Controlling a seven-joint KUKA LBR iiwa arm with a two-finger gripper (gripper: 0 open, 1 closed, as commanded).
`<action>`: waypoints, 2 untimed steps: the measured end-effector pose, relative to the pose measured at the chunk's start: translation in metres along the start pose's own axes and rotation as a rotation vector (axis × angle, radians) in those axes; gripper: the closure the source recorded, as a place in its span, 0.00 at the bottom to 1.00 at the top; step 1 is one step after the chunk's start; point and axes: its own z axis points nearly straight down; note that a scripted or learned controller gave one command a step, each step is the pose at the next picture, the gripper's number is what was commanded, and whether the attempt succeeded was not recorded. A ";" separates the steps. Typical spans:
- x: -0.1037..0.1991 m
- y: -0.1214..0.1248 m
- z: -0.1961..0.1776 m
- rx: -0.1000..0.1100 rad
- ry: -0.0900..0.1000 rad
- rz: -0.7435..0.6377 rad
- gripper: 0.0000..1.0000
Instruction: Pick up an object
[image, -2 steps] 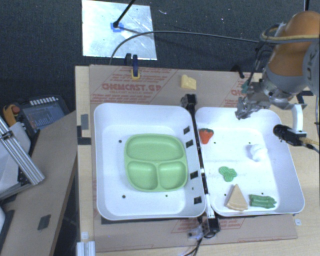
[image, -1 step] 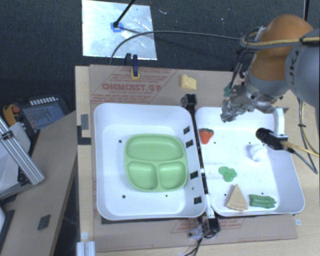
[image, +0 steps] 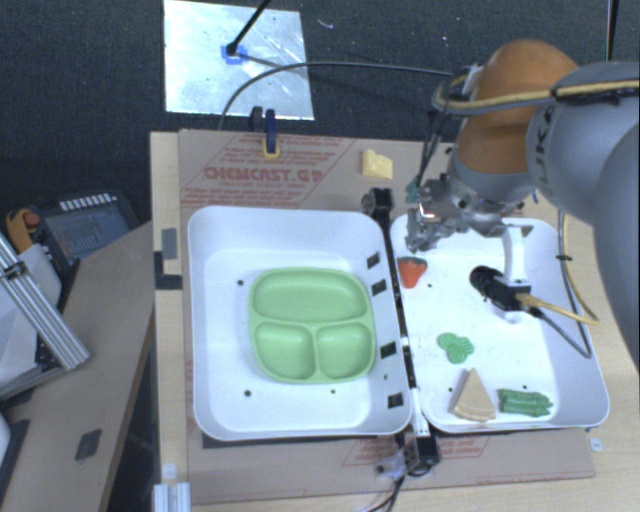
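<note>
You have nothing lifted yet: the gripper (image: 424, 238) hangs just above the red toy fruit (image: 412, 270), and you cannot tell whether it is spread or pressed together.

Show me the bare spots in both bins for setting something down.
Left bin: bare floor rings the green divided plate, widest along the far wall. Right bin: open patch between the green floret and the right wall. Crowded: near edge, with tan wedge and green pod; far-left corner, with red piece beside the gripper.
</note>
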 end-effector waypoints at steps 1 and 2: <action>0.055 0.001 -0.009 -0.001 0.000 -0.001 1.00; 0.105 -0.007 -0.015 0.000 0.000 0.000 1.00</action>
